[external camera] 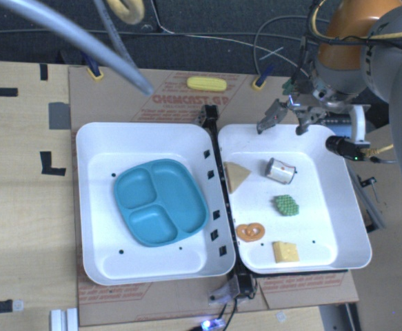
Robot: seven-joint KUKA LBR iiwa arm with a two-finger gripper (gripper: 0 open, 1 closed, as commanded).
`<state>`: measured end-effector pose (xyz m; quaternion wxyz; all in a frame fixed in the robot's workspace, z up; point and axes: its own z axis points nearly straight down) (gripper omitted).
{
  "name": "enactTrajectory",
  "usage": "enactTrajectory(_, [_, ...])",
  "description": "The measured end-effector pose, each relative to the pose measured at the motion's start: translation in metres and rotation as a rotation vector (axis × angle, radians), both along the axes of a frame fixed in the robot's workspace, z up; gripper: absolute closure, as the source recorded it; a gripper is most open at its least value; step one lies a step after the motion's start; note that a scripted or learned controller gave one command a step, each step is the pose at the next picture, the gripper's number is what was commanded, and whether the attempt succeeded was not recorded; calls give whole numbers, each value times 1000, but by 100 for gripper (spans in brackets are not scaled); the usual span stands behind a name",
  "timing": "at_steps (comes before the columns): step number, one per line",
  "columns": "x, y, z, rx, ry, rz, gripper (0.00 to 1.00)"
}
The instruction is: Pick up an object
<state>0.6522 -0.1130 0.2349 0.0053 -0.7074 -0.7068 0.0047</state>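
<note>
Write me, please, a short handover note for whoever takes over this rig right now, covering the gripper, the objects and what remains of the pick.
Gripper: open, holding nothing, raised over the back edge of the right bin.
Right bin: tan wedge at its left wall, small metal cylinder nearest the gripper, green knobbly piece in the middle, pretzel and yellow block at the front.
Left bin: blue divided plate.
Yellow banana-like item lies on the cardboard behind the bins.
Done: nothing picked yet.
Left: descend, close on one object, lift.
</note>
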Motion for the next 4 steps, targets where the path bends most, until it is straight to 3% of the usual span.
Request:
enactTrajectory(1, [2,0,8,-1,-13,2,0])
enactTrajectory(3, [6,2,-121,-2,-8,3,0])
enactTrajectory(4, [7,2,-149,-4,-18,2,0])
